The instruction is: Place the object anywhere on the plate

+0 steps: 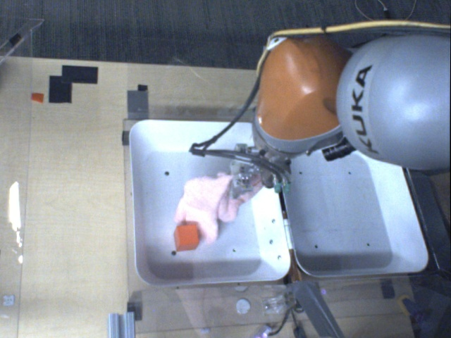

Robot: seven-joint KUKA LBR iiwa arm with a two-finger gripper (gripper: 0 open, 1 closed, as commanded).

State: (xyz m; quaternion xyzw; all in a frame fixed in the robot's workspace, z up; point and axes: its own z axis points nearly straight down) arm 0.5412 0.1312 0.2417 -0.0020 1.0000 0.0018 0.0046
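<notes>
Presently, nearest the camera, a small orange block [187, 236] is seen on the floor of the left bin [151, 189], toward its 7 o'clock corner. It is taken to be the object named in the task, though this is a judgement; a pink cloth [206, 203] is crumpled just beside it at its 1 o'clock, touching or overlapping its upper edge. Whether the cloth is meant as the object instead cannot be settled.

Farther back, the pincer [246, 182] is observed over the right half of the same bin, low above the cloth's upper right end. The cloth appears bunched up toward the fingertips, but whether fabric is actually pinched between them cannot be told; the spacing of the pincer is hidden by the wrist hardware and blur, so neither wide nor narrow can be recorded.

The key relation is noted: the block lies at roughly 8 o'clock from the pincer, near but clearly apart, with the cloth between. The block is nearly square, so no long axis is assigned; the cloth's long axis runs from 8 o'clock to 2 o'clock.

The right bin [366, 217] is seen at 3 o'clock, partly covered by the grey arm [394, 97] and its orange band [299, 94]. No plate is identified with confidence on the surface [70, 224].
</notes>
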